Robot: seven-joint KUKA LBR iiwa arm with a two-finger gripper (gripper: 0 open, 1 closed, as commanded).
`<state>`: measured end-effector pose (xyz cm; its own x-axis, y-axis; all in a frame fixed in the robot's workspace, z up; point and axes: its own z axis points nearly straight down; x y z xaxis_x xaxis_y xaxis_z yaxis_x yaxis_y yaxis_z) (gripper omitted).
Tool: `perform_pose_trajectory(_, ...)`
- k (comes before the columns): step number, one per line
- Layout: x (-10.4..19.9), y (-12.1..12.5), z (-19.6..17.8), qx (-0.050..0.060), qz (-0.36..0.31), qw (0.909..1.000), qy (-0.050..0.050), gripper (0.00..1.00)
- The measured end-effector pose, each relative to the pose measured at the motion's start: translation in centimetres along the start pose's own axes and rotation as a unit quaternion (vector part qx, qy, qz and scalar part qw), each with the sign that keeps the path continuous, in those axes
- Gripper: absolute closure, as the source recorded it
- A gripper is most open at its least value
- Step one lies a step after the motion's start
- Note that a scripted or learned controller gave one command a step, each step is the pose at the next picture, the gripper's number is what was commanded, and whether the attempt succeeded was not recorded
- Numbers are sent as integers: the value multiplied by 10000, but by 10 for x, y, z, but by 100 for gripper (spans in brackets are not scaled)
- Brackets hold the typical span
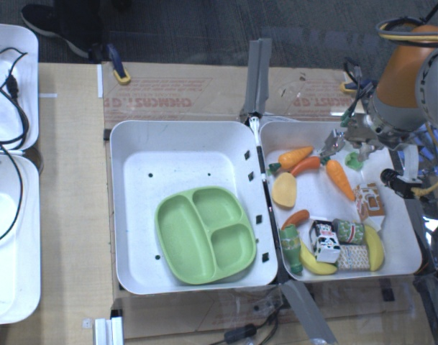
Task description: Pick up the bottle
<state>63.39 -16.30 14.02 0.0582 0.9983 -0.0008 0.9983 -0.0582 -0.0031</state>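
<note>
The bottle (290, 249) is dark green and lies on its side at the front left of the right bin (409, 254), against the bin's left wall. A yellow banana (316, 263) touches its right side and a small red-orange piece (296, 218) lies just behind it. My gripper (346, 148) hangs over the back of the right bin, above the carrots and far from the bottle. It is open with nothing between its fingers. A small pale green item (355, 161) lies just below it.
The right bin also holds two carrots (339, 179), an orange-green carrot (293, 157), a tan round piece (284, 190), small boxes (324, 240), a can (349, 231) and a second banana (375, 248). The left bin (132, 192) holds a green divided plate (206, 233).
</note>
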Motion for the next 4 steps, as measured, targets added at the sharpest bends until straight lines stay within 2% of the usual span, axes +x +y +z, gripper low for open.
perform_pose_trajectory(1, -44, 24, 42, -38, 332, 9994, 47, 0)
perform_pose_trajectory(2, -43, 32, 42, -8, 570, 9983, 67, 0)
perform_pose_trajectory(3, -39, 33, 43, -47, 1148, 9934, 56, 0)
perform_pose_trajectory(4, -51, 28, -72, -16, 1959, 9806, -2, 0)
